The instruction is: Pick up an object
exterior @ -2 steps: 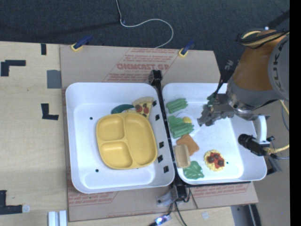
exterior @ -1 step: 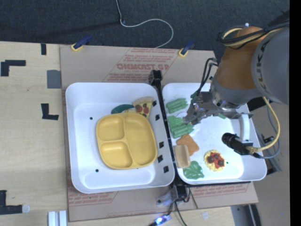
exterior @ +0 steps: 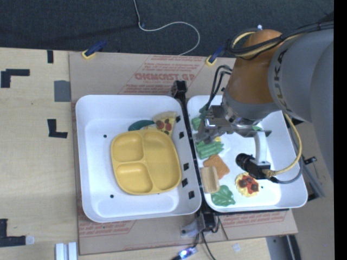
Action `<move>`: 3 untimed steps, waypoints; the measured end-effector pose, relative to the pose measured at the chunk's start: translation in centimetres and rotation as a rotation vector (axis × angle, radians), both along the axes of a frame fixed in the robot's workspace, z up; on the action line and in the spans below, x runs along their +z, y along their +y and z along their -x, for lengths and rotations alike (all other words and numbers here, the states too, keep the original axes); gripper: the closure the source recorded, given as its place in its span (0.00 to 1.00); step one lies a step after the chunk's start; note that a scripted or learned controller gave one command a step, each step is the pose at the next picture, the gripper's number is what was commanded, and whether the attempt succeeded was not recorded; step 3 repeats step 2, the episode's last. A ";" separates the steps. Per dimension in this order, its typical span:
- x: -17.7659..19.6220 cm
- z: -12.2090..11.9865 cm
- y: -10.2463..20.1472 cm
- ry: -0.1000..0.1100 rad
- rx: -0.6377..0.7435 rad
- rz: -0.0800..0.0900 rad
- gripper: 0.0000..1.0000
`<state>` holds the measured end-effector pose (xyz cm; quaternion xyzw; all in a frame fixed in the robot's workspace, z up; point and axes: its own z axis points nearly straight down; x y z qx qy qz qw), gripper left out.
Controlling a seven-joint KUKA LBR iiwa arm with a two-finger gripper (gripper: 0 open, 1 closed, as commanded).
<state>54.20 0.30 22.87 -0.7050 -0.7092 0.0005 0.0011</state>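
Camera view: gripper (exterior: 212, 128) low over right bin's (exterior: 282, 124) left edge.
Green beans (exterior: 209, 147) lie just below it, long axis crosswise (finger state: cannot tell); toast (exterior: 215, 164) beyond.

The big grey arm (exterior: 312, 64) came in from the right side. Its orange band (exterior: 252, 69) sat just above the wrist. The wrist bent down, with the gripper (exterior: 209, 128) low at its end. Black cables looped beside the wrist, right of the fingers.
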 end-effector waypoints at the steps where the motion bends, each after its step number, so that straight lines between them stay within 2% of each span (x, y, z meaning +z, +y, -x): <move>1: -0.2 2.4 5.6 0.002 0.001 0.000 1.00; 2: -0.4 1.7 7.7 0.000 -0.001 0.001 1.00; 3: -0.4 1.7 7.7 0.000 -0.001 0.001 1.00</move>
